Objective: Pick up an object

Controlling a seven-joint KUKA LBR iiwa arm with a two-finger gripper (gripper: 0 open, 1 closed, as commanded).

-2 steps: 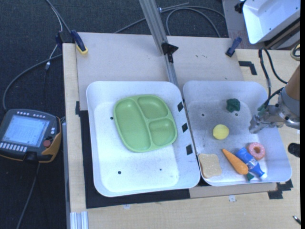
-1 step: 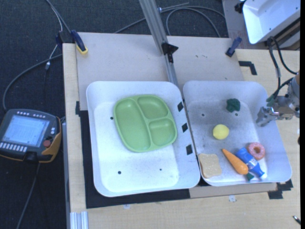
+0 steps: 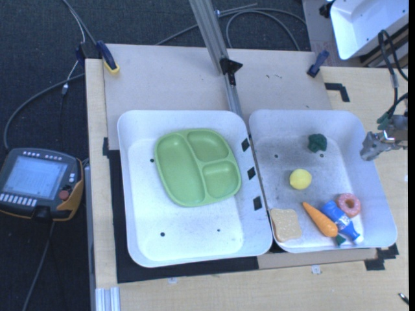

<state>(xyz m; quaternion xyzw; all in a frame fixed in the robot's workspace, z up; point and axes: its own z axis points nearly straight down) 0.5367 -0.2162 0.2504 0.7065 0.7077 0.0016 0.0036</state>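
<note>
Two shallow white bins sit side by side on a pale tabletop (image 3: 162, 76). The left bin (image 3: 139, 238) holds a green divided plate (image 3: 196, 167) with three compartments, lying flat and slightly turned toward the upper middle of the bin. The right bin (image 3: 373, 193) holds all the small items. A dark green broccoli piece (image 3: 317, 142) lies near the upper right of this bin, and a yellow ball (image 3: 300, 179) rests well apart from it near the middle. Along the lower edge, a slice of bread (image 3: 286, 225) lies in the lower left corner, just beside an orange carrot (image 3: 320, 219) that points up and to the left. Next to the carrot is a blue tube (image 3: 342, 221), and a pink ring-shaped doughnut (image 3: 349, 204) touches or overlaps the tube's upper end. The gripper (image 3: 374, 144) shows at the right edge of the view, over the right rim of the right bin, near the level of the broccoli but apart from it; whether its fingers are open or closed cannot be told, and nothing is seen between them. A metal pole (image 3: 207, 24) slants down from the top toward the gap between the bins. On the dark floor at the left lies a handheld control pendant (image 3: 39, 183) with a screen, its cable trailing upward.
</note>
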